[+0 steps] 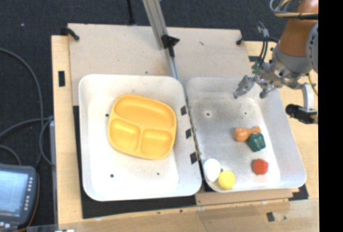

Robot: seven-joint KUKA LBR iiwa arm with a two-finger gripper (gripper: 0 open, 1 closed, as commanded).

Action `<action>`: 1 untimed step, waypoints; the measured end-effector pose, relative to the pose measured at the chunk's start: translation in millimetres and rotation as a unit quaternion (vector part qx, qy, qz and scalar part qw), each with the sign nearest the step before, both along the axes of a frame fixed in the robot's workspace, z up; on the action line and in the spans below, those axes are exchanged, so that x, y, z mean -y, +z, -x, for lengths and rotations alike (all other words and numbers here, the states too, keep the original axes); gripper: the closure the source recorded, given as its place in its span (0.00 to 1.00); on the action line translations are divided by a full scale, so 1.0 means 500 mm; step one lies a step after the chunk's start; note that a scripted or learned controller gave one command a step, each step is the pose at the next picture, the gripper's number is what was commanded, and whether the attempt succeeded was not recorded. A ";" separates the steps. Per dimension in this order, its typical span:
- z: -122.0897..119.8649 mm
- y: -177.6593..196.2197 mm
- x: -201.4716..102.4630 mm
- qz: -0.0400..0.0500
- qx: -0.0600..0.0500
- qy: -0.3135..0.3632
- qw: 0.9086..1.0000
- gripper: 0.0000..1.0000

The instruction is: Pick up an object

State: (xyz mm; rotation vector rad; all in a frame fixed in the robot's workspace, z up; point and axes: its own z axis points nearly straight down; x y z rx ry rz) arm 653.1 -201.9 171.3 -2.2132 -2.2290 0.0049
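My gripper (pixel 253 89) hangs over the back of the right bin (pixel 225 118), its two fingers spread open with nothing between them. Well in front of it lie an orange piece (pixel 243 133) and a green pepper-like toy (pixel 256 142), touching each other. A red toy (pixel 260 166) sits nearer the front right. At the front left corner of that bin rest a white ball (pixel 211 168) and a yellow ball (pixel 226 179), side by side.
The left bin (pixel 96 172) holds a yellow compartment plate (pixel 142 126). A slanted aluminium post (pixel 155 11) rises from between the bins at the back. Cables and a black part (pixel 300 113) hang by the right bin's right rim.
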 end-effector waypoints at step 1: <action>0.003 -0.119 0.018 0.000 0.000 -0.004 1.000 0.00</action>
